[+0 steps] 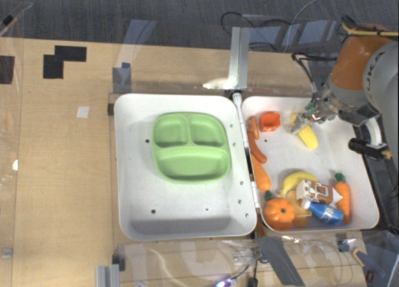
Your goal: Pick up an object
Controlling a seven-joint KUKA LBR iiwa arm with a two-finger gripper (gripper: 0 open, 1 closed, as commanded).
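Wooden bench (56, 173) under dark carpet, two white bins side by side on it. From my end: left bin (134, 217) holds a green divided plate (189, 146), lying flat near the middle, nothing else in it. Right bin (355, 155) is cluttered. Along its left wall I see a red-orange sausage (254, 145) and a carrot (262, 176) below it. Orange block (269, 121) sits near the top left. Bottom of the bin: small pumpkin (279, 213), banana (297, 180), a carton (315, 193), a blue bottle (325, 213), second carrot (342, 197) at the right, all packed close together. Yellow corn cob (306, 136) lies tilted in the upper part, well apart from that pile. Gripper (312, 115) is down just above the cob, touching or nearly so; I can't tell whether the fingers are open or closed.
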